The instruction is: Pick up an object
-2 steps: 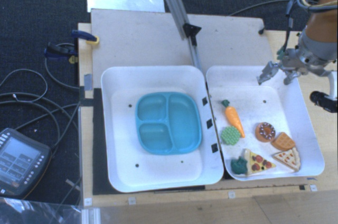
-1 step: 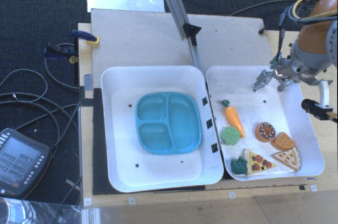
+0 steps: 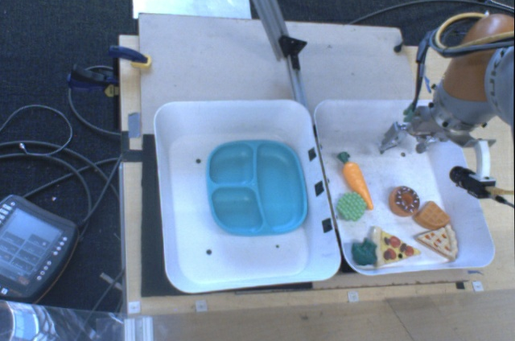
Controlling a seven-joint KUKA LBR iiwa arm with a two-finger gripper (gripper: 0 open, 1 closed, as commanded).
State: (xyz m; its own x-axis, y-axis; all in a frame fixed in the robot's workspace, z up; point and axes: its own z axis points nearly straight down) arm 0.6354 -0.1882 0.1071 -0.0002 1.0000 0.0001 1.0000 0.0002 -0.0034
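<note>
Claw [image 3: 400, 140]: fingers spread, holding nothing, above right bin's [image 3: 483, 251] bare upper part. Carrot [image 3: 355, 182]: nearest item, just left of and below claw; long axis slants from green top down-right. Donut [image 3: 404, 200]: directly below claw, farther.

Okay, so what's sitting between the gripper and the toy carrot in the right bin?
Nothing: in the camera view only bare white bin floor separates the gripper from the carrot.
</note>
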